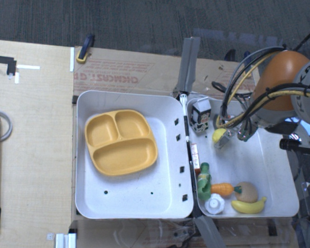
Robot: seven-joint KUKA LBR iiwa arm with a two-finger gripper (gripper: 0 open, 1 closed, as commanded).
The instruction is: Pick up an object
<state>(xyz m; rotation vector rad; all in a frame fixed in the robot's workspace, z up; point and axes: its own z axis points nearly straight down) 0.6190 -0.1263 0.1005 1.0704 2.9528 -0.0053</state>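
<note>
Lemon (219, 134): small, yellow, far end of right bin (278, 172), at gripper (224, 138) tip. Judged light, firm, rounded, slippery; grip across middle. Jaw state: cannot tell. Banana (248, 206), carrot (222, 188) near edge.
</note>
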